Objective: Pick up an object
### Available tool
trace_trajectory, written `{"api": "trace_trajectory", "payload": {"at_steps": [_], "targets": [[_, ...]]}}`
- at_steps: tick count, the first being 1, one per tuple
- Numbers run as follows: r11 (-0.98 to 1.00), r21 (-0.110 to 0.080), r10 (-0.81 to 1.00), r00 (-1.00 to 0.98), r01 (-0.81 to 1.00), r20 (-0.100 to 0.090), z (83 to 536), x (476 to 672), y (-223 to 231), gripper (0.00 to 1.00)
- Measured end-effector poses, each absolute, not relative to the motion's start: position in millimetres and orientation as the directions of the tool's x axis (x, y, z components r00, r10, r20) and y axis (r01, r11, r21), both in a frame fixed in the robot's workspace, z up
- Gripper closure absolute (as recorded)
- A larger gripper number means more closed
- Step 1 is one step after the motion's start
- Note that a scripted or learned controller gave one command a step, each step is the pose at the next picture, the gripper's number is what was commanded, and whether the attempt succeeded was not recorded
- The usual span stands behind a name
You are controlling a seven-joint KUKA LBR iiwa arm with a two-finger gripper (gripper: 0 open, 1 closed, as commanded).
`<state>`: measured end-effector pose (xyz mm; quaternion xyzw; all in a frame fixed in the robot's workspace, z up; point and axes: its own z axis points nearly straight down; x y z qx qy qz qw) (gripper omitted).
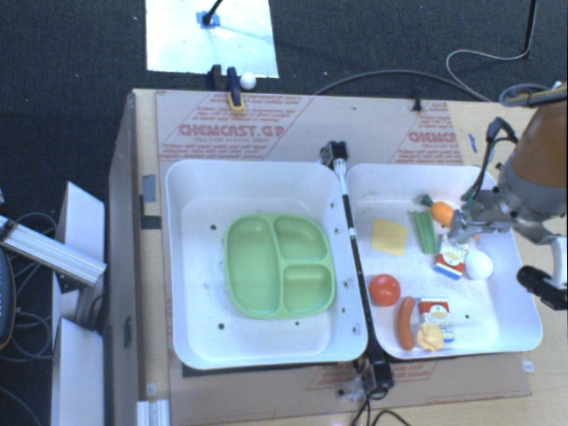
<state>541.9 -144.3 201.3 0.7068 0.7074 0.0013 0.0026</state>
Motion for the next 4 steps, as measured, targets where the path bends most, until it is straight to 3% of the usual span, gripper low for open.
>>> {"api": "trace_trajectory", "payload": {"at_steps": [1, 2, 3, 4], "targets": [[0.001, 0.002, 1.000, -0.001, 1.000, 0.000, 200, 541.2, -144, 0.00], [0.002, 0.011, 1.000, -0.002, 1.000, -0.004, 89, 577.9, -183, 0.00], [0.000, -0.022, 1.000, 0.000, 1.000, 0.007, 83, 660.3, -175, 0.00], [0.006, -0.022, 1.000, -0.006, 1.000, 0.005, 92, 660.3, -174, 1.00]]}}
